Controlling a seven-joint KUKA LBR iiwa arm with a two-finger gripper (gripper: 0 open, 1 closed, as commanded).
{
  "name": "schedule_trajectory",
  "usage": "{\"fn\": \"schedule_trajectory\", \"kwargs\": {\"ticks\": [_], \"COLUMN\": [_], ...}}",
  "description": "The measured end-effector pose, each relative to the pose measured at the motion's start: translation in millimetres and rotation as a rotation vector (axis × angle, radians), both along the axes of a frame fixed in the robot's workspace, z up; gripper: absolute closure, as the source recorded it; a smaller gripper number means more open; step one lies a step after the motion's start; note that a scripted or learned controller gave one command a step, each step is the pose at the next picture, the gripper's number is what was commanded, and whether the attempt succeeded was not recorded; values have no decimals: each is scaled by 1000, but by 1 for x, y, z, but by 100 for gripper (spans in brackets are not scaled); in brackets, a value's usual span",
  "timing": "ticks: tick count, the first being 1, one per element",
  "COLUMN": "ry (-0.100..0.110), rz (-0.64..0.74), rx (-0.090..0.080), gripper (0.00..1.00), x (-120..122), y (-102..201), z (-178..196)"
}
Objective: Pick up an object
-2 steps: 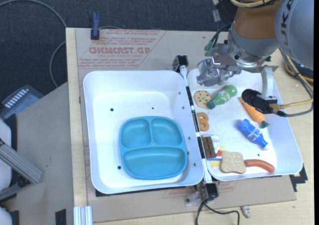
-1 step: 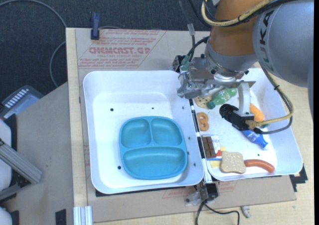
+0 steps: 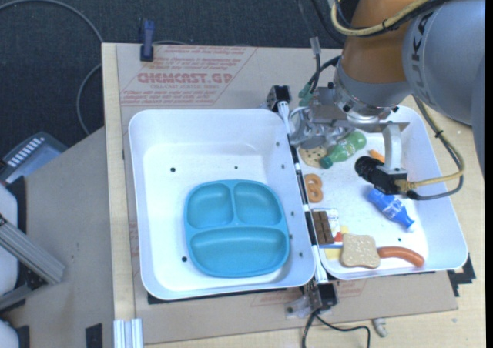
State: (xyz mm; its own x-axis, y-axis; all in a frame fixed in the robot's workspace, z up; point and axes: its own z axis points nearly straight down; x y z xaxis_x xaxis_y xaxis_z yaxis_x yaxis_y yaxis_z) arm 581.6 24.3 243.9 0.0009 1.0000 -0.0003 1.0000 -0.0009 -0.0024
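**Over the right bin, arm low among the toy food**

Over the right bin the arm reaches in from the right, its orange band above the wrist, and the claw sits low at the bin's far left corner. Whether it is open or closed cannot be made out, nor whether it has anything in it.

Just beside the claw lie a tan cookie and a green piece, partly hidden. Nearer the camera along the left wall are a small pretzel, a striped bar, a slice of bread and a red sausage. A blue bottle lies mid-bin, near a black part of the arm's gear.

The left bin holds a blue divided tray. Both bins rest on the bench.
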Motion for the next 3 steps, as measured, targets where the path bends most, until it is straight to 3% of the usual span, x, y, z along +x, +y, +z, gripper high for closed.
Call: {"fn": "schedule_trajectory", "kwargs": {"ticks": [1,2,3], "ry": [0,-2,1], "rz": [0,0,2], "rx": [1,0,1], "gripper": [100,100,100], "x": [-24,-19,-49], "y": [-2,-13,26], "z": [-18,-22,-18]}}
